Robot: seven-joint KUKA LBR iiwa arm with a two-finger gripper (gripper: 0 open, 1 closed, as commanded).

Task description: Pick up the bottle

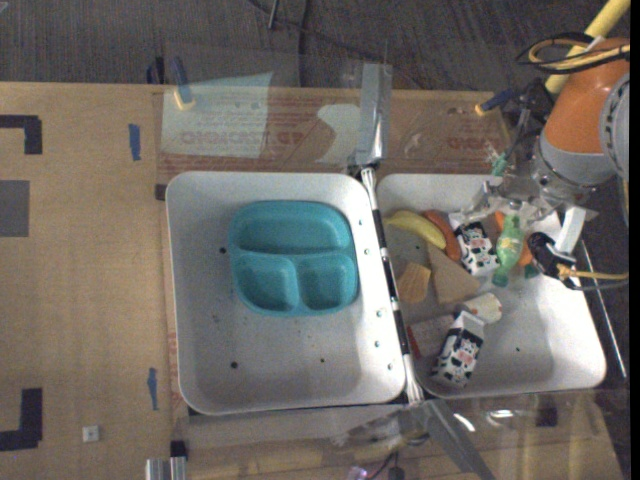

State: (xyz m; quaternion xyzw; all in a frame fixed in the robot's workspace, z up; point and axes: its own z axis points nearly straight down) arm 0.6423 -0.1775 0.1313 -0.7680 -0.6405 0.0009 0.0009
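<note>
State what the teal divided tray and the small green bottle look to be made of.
Teal divided tray: probably moulded plastic, matte, with an even colour and soft rounded compartment edges. Small green bottle: likely plastic, slightly glossy and translucent-looking, though it is too small to be sure.

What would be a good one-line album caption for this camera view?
Grey-and-orange robot arm's gripper poised over a small green plastic bottle among toy food in the right white bin; a teal divided tray fills the left.

On the table [80,298] two bins sit side by side. The left bin [200,368] holds a divided tray [293,256]. In the right bin [570,348], a banana [420,228] lies far left, a bottle [509,246] right of it under the claw [515,203], and a carton [458,346] nearer.
</note>
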